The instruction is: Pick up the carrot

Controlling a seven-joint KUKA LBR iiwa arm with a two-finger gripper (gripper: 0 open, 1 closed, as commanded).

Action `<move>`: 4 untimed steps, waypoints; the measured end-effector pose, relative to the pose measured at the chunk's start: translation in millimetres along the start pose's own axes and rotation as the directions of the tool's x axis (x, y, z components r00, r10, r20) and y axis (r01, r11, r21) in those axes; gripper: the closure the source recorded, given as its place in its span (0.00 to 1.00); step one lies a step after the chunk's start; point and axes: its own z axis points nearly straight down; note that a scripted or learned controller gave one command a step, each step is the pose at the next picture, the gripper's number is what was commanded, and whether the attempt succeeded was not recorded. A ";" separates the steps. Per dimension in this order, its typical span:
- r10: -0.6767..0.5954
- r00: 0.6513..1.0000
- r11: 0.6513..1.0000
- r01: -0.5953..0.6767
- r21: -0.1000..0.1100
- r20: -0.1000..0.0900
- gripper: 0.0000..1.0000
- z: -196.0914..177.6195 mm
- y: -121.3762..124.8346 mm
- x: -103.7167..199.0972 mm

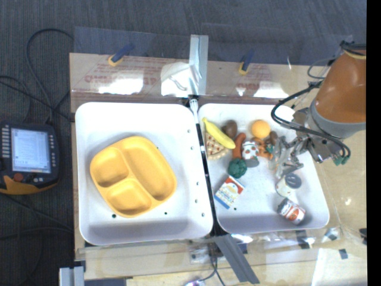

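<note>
The carrot [239,143], a short orange-red piece, lies in the right bin [315,219] between a brown item and a green vegetable. My gripper [287,161] hangs low over the bin's right half, a hand's width to the right of the carrot and apart from it. It sits among small items, and nothing shows held in it. The grey arm with its orange band [345,88] reaches in from the right.
Around the carrot lie a banana [218,133], a pizza slice [215,148], an orange [260,128], a green vegetable [237,167] and a red-and-white item [250,151]. A small carton [229,192] and a can [291,211] sit nearer the front. The left bin [89,219] holds a yellow divided plate [132,174].
</note>
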 end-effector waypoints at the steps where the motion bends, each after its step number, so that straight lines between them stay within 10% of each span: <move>1: 0.327 0.945 0.945 -0.327 0.003 0.003 1.00 -193.3 -23.5 23.2; 2: 0.089 0.996 0.996 -0.089 0.002 -0.001 1.00 -208.1 -48.0 70.6; 3: -0.251 0.968 0.968 0.251 0.000 0.000 1.00 -242.2 -49.4 61.4; 4: -0.567 0.823 0.823 0.567 -0.001 0.000 1.00 -271.2 -52.7 50.7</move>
